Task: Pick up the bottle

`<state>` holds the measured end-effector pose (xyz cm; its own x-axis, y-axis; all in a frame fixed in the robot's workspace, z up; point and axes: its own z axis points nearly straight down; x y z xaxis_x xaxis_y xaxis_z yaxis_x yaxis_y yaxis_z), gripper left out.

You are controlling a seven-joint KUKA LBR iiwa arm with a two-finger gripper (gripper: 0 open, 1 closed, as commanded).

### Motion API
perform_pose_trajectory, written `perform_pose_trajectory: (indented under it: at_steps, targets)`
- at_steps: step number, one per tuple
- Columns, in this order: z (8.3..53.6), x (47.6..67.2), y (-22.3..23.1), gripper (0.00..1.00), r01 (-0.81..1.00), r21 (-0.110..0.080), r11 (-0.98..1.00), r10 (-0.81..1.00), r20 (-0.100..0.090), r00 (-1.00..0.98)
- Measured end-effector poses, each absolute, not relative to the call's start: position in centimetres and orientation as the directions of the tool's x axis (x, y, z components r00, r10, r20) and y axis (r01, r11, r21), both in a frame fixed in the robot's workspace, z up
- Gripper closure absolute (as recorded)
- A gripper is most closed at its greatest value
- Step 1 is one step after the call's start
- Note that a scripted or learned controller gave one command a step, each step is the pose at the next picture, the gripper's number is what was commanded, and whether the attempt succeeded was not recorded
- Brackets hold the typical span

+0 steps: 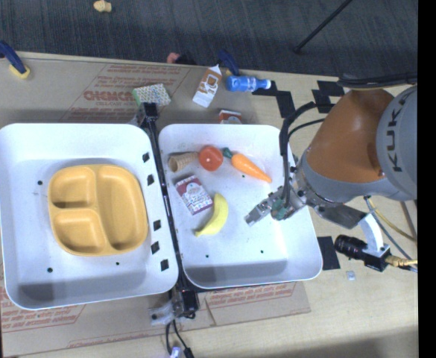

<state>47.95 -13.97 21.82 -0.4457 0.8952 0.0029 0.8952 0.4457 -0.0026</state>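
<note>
At the near edge of the desk, brown printed cardboard shows under the front rims of two shallow white bins. The left bin holds a yellow divided tray with three compartments, lying flat near the bin's middle. The right bin holds the smaller things. Nearest is a banana, curved and lying just right of a small red-and-white carton; the two look to be touching or nearly so. To their right, above the bin floor, hangs the gripper, carried by the grey arm with its orange band coming in from the right. Its fingers are small and blurred, so I cannot tell whether they stand wide or narrow; nothing shows between them. Farther back in the same bin lie a tan cone-like piece, a red tomato just beside it, and a carrot slanting away to the right, its green end next to the tomato. Beyond the bins, on the far part of the desk, the bottle lies on its side, blue with a paler end, well apart from the gripper. Near it are a small white-and-brown carton and a green patterned packet.
</note>
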Motion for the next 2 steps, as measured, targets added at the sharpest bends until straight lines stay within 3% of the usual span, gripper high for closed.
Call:
perform_pose_trajectory:
  at_steps: [1,2]
  targets:
    - [19.1,47.6,-7.8,1.0,0.892,-0.003,0.452,0.892,0.002,-0.452]
    - [25.0,47.6,-13.8,1.0,0.973,-0.002,0.233,0.973,-0.001,-0.233]
